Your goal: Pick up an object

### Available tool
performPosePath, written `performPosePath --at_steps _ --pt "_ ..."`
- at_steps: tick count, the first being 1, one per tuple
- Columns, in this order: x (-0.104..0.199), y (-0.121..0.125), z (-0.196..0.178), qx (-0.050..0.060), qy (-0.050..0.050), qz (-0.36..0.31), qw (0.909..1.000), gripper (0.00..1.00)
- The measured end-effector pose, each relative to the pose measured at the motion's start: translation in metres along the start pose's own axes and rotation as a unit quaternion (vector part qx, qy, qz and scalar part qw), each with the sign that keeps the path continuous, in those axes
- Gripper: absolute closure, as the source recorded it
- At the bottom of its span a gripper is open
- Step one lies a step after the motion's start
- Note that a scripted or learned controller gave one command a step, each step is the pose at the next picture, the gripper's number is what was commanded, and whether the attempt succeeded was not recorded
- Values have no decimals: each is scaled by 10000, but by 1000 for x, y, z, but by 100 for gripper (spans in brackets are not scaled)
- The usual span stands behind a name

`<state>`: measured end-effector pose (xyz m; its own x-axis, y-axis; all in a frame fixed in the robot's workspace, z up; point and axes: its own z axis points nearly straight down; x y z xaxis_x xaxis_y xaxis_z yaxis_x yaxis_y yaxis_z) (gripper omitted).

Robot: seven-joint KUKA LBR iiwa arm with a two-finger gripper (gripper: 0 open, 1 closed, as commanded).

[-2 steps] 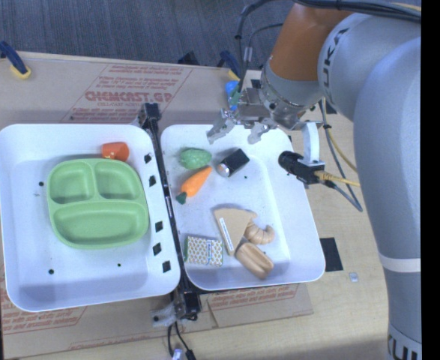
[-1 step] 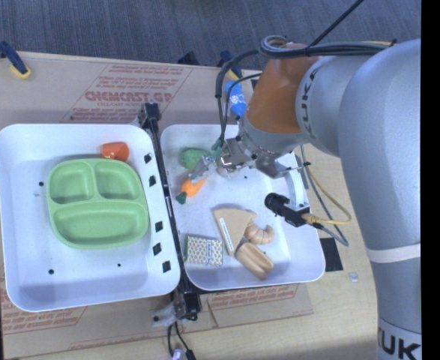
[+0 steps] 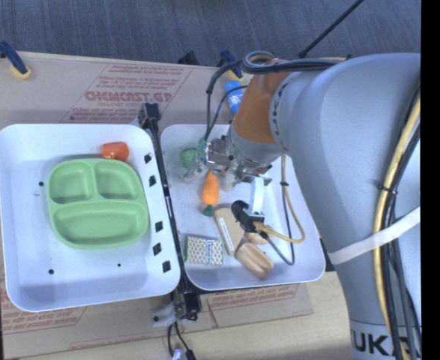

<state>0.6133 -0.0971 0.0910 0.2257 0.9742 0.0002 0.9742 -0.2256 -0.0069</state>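
Gripper is low in the right bin; can't tell if it's open or holding anything. Carrot lies just below it, green toy beside it. Pick prob. not done yet.

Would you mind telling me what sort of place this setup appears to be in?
Probably a robotics lab or test cell, not a kitchen. A grey industrial arm reaches over two white bins set on cardboard-covered bench, and the contents are toy items: a green divided plate and a toy carrot.
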Motion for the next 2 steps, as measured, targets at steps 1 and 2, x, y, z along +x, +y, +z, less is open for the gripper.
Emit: performPosePath --at_steps 1,2 --pt "0 0 -10 17 -1 -22 10000 100" --pt "39 34 -129 -25 -2 -419 9991 100"
